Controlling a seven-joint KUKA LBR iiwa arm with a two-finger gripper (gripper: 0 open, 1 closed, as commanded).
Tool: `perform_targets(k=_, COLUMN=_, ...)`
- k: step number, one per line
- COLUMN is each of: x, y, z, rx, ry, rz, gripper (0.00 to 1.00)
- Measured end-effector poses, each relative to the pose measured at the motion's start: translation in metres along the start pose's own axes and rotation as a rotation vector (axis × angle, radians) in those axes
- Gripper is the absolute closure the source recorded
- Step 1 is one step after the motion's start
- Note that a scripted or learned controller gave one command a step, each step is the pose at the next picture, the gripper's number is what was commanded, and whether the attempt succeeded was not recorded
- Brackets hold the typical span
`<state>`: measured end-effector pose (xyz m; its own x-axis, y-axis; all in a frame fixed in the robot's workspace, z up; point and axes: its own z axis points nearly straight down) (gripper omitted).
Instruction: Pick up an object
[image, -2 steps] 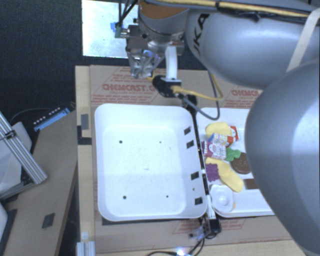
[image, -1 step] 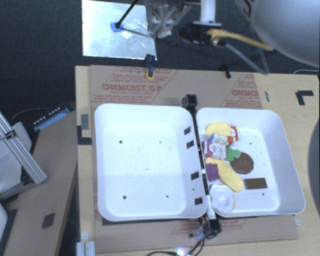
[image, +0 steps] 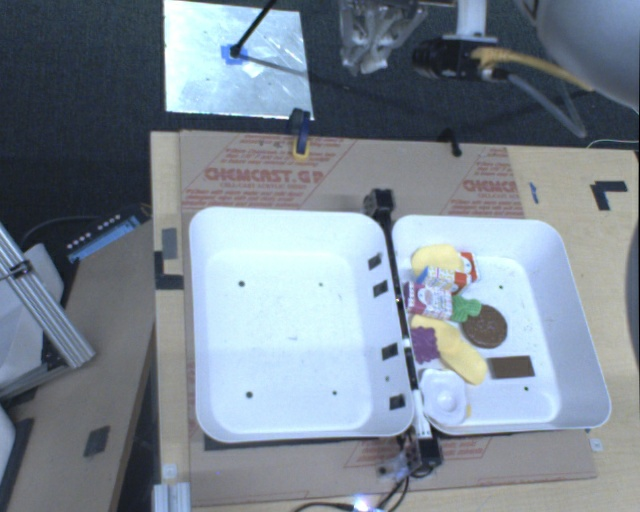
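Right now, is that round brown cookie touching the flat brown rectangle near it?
Apart. The camera view shows white bin floor between the round brown cookie and the flat brown rectangle.

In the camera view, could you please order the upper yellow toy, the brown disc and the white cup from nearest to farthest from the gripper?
1. Upper yellow toy, at the far end of the right bin, closest to the gripper.
2. Brown disc, mid-bin.
3. White cup, near corner.

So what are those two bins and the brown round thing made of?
The bins look like thin moulded plastic, white and smooth, with rounded corners and a soft sheen. The brown disc, in the right bin, looks like matte plastic or rubber, perhaps a toy cookie; too small to tell.
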<state>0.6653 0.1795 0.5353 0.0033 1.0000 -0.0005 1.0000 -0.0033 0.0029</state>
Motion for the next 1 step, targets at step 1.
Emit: perform_targets(k=1, x=0.0583, y=0.0020, z=0.0854, rx=0.009, ry=0.000, rz=-0.011, gripper=1.00)
